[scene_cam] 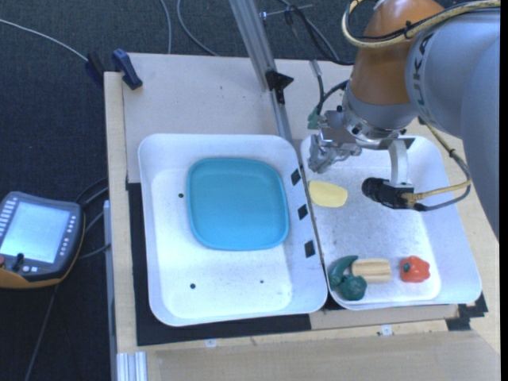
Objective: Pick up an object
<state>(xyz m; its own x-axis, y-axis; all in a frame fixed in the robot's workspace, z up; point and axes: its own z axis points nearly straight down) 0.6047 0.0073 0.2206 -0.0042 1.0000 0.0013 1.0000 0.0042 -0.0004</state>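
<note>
Two shallow white bins sit side by side on the tabletop (198,94). The left bin (159,292) carries a turquoise square plate (238,203), lying flat near its middle. The right bin (452,236) holds the rest: a pale yellow piece (328,194) up near the shared wall, and along the near edge a row of three — a dark green piece (348,276), a tan block (371,270) touching it, and a red tomato-like piece (413,269) just to the side. A slanted metal pole (254,38) crosses the far side of the tabletop, and a pendant with a screen (36,236) lies off the tabletop to the left.

The hand (321,155) hangs over the far left corner of the right bin, just beyond the yellow piece and not visibly touching it; whether it is apart or together I cannot tell. The yellow piece lies flat — its long axis runs roughly across the bin, left to right. A black cable fitting (387,192) hangs close beside it.
</note>
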